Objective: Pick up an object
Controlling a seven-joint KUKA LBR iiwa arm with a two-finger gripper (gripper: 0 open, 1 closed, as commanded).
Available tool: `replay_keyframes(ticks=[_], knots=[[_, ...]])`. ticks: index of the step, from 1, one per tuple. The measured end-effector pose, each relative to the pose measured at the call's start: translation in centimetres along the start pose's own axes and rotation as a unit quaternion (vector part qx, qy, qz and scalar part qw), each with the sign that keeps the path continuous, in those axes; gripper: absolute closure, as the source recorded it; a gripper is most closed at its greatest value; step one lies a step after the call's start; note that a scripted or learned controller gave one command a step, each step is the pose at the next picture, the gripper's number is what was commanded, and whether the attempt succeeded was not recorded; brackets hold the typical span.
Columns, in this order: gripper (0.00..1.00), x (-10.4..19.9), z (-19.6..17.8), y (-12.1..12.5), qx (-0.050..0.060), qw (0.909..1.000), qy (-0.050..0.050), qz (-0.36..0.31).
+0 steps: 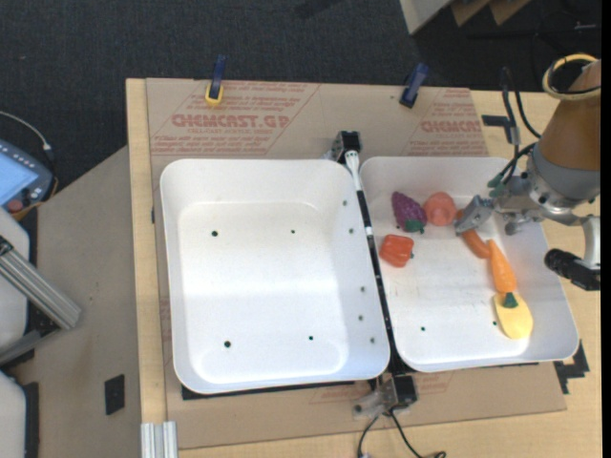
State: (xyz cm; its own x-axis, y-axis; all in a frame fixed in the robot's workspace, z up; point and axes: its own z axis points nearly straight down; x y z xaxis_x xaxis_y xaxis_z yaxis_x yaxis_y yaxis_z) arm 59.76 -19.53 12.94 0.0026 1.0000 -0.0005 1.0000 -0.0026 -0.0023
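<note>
We see the jaws (474, 219) low over the right bin (449, 337), but we cannot tell whether they are released or clenched. The carrot (493, 260) lies just below them, its upper end at or under the tips. Just left of them sit a pink piece (439, 208) and a purple piece (409, 210); an orange-red piece (396, 249) lies nearer the divider, and a yellow piece (514, 317) touches the carrot's lower end. The left bin (191, 256) lies beside it. Both rest on a brown board (286, 113) covering the worktop, clamped at its far edge, over dark floor.
</note>
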Motion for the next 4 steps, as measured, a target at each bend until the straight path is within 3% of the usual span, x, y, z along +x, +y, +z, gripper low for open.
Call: replay_keyframes(ticks=[1,2,3,4], knots=[[0.00,-0.2,4.8,-1.4,0.002,1.0000,0.001,-0.001],[0.00,-2.5,4.4,-3.0,-0.001,1.0000,0.005,-0.002],[1.00,-2.7,3.4,-3.0,-0.001,1.0000,0.001,-0.002],[1.00,6.3,4.5,-2.3,0.000,1.0000,0.002,-0.005]])
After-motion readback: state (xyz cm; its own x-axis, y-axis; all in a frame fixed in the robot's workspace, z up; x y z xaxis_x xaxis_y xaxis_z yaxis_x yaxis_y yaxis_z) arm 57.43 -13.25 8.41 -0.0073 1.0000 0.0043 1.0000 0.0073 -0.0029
